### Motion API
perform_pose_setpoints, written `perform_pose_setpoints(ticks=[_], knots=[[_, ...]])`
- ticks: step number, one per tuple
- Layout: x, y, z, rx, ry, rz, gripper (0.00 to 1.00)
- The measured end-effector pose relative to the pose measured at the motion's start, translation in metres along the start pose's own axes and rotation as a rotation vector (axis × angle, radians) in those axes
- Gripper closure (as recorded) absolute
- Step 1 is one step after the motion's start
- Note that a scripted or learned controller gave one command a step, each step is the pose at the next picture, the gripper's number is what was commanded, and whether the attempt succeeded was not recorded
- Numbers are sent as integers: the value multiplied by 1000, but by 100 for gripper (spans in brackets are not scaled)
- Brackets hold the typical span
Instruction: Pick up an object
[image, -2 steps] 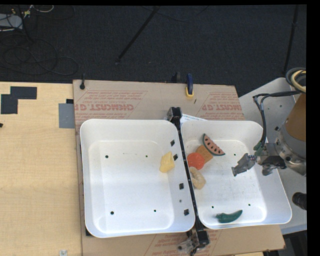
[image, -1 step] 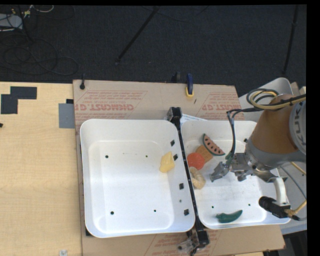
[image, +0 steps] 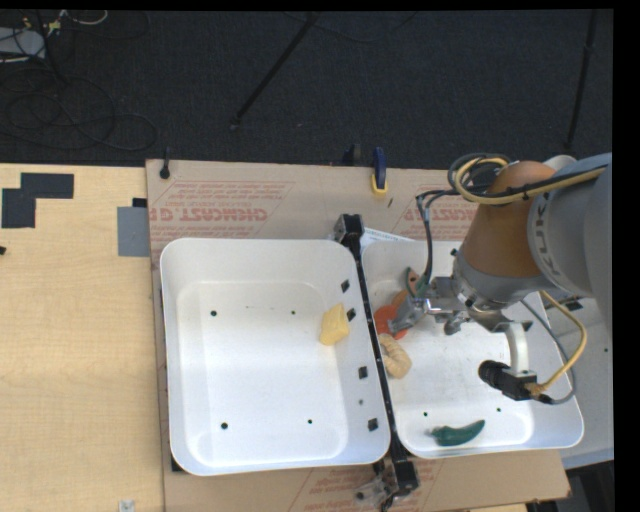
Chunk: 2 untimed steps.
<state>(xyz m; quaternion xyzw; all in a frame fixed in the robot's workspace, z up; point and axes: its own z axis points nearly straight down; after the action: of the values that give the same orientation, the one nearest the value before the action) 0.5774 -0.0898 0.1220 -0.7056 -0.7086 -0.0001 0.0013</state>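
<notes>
My gripper (image: 408, 312) reaches low into the right bin (image: 500, 425), near its left wall, right over an orange-red object (image: 386, 319) that is partly hidden by it. A tan lumpy object (image: 395, 358) lies just below the gripper against the divider. Near the right bin's front edge lies a teal green object (image: 458, 432). In the left bin (image: 250, 420) a yellow object (image: 334, 326) rests close to its right wall.
The arm's orange band (image: 505, 225) and grey body (image: 575, 230) cover the right bin's back right part, with cables looping around. A black divider (image: 367, 350) runs between the bins. A blue clamp (image: 379, 170) stands at the cardboard's back edge.
</notes>
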Motion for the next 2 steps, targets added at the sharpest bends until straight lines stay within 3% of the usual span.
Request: perform_pose_setpoints(ticks=[1,2], knots=[[5,22,34,-1,0,3,0],[5,24,19,-8,2,7,100]])
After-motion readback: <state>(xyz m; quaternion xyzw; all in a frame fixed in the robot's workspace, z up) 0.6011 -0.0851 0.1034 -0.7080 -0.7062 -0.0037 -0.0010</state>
